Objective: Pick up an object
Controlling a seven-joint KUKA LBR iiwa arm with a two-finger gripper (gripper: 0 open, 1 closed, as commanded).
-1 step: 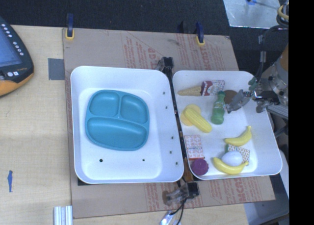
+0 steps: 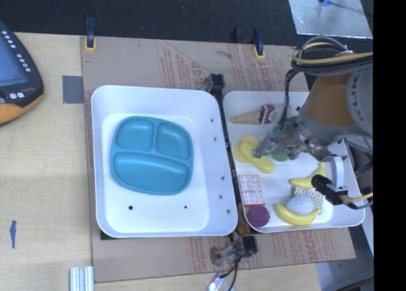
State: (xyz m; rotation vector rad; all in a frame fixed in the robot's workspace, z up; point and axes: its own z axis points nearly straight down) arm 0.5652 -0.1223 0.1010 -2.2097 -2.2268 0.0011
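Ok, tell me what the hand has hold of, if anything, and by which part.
It cannot be told. The hand is low in the right bin, beside the yellow toy, and the view does not settle whether anything is held.

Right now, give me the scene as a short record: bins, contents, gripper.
left bin: holds a blue divided plate
right bin: yellow toy, ice cream cone, small carton, purple item, banana, white ball
gripper: low over the right bin, beside the yellow toy
grasp: nothing visibly held
arm: reaches in from the right
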